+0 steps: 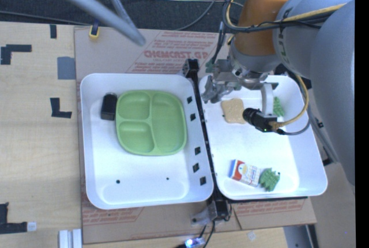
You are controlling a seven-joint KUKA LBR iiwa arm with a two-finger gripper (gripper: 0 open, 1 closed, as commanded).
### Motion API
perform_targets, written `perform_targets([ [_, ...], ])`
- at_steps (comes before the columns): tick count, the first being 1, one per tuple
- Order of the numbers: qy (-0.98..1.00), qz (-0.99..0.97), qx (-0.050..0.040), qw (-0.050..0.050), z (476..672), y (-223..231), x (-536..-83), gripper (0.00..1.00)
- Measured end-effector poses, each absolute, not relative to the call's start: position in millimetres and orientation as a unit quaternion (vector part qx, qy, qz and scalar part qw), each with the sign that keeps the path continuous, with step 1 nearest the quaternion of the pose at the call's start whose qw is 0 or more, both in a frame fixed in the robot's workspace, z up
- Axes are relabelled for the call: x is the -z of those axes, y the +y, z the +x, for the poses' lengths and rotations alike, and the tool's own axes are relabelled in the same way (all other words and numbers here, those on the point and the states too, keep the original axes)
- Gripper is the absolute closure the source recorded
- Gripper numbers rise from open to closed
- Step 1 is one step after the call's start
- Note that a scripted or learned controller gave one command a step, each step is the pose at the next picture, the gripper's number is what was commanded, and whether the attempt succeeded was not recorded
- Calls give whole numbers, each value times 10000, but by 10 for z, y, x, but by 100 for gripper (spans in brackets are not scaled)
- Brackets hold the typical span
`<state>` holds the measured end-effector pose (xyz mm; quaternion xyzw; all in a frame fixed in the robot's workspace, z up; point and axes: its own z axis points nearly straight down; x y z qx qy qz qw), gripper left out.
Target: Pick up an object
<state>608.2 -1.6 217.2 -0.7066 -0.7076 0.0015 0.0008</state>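
The right bin [305, 180] holds a flat tan toast slice [233, 110] near its top-left corner. It looks light, stiff and crumbly; grab its thin edges. The gripper [216, 90] hangs beside it; I cannot tell its grip.

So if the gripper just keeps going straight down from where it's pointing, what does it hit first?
Probably the right bin's white floor near its left wall, just left of the tan toast-like piece; depth is hard to judge.

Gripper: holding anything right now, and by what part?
Cannot be told. The gripper hangs over the right bin beside the toast slice; nothing shows between its fingers.
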Motion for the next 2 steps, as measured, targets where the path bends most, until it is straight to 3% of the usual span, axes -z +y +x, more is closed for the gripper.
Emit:
perform_targets([
  [1,-7081,-7061,-13,9,5964,495,-2136,100],
  [2,-7086,-7056,-16,14,5708,906,-2105,100],
])
